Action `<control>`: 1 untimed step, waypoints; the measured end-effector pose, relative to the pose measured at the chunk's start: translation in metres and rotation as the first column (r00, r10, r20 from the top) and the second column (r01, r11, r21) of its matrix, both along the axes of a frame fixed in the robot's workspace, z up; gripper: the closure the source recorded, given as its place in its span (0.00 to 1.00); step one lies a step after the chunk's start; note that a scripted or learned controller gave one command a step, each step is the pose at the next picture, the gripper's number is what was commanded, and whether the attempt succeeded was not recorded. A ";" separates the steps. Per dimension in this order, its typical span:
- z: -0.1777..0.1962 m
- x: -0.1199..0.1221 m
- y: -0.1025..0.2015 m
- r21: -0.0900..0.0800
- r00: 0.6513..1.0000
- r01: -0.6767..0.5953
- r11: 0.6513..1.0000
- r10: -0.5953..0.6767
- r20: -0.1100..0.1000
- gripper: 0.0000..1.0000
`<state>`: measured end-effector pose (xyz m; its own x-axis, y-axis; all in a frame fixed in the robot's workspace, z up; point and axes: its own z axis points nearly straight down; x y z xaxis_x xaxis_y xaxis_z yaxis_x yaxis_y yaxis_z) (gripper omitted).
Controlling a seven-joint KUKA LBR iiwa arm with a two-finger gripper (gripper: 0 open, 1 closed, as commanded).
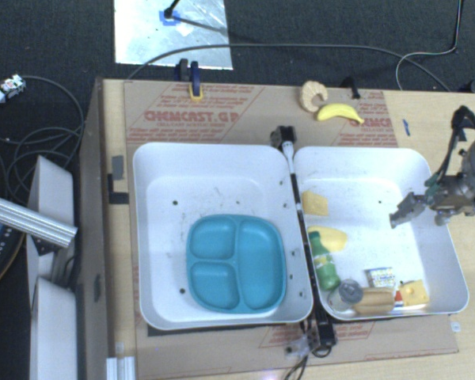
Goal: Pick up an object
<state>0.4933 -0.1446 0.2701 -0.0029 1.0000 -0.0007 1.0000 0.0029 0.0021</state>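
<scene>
Camera view: end effector (404, 210) poised over right bin (439, 248), nothing gripped, opening unclear, food (326, 261) heaped at near edge.

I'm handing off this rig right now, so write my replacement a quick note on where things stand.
Gripper: over the right bin, above bare floor near its right wall; nothing seen held.
Right bin's objects: yellow wedge and green bottle by the divider; grey cap, wooden block, small box and cheese piece along the near wall.
Left bin: blue divided plate.
Done: nothing picked.
Left: grasp any object.
</scene>
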 end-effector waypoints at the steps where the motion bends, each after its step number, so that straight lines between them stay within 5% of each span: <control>1: -0.013 0.072 -0.054 -0.001 1.000 0.002 1.000 -0.002 0.000 0.00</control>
